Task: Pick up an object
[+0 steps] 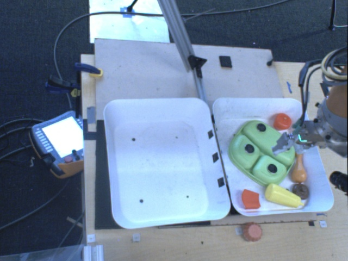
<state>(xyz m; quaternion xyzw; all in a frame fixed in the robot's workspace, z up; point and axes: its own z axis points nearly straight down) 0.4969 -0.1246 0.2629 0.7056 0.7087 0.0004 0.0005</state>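
We see two smooth white bins (163, 105); our gripper (286, 143), jaws parted and holding nothing, hovers over one glossy green lobed toy (255, 148).

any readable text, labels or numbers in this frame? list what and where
No text reads in the camera view.
The teach pendant left of the bench has a lit screen, washed out to white.
The black tags on the seam between the bins are too small to read.
The green tray and the toys around it show no lettering.
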